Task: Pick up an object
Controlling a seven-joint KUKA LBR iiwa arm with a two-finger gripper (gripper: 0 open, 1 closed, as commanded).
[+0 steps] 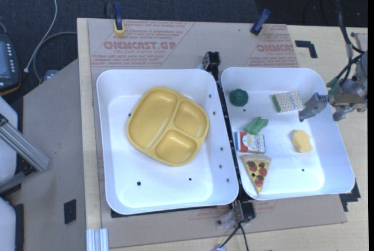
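The right bin [327, 176] holds several small objects: a dark green round piece [238, 96], a speckled pale block [286, 101], a bright green piece [256, 125], a red and white carton [250, 142], a pizza slice [256, 171] and a yellow chunk [301, 141]. My gripper [324, 109] hangs over the bin's right edge, right of the speckled block and above the yellow chunk. Its two grey fingers [308, 107] stand spread apart, open, with nothing between them.
A yellow divided plate [168, 126] lies in the middle of the left bin [117, 185]. A black clamp [211, 60] sits at the top of the rim between the bins. Cardboard [175, 39] covers the bench around them.
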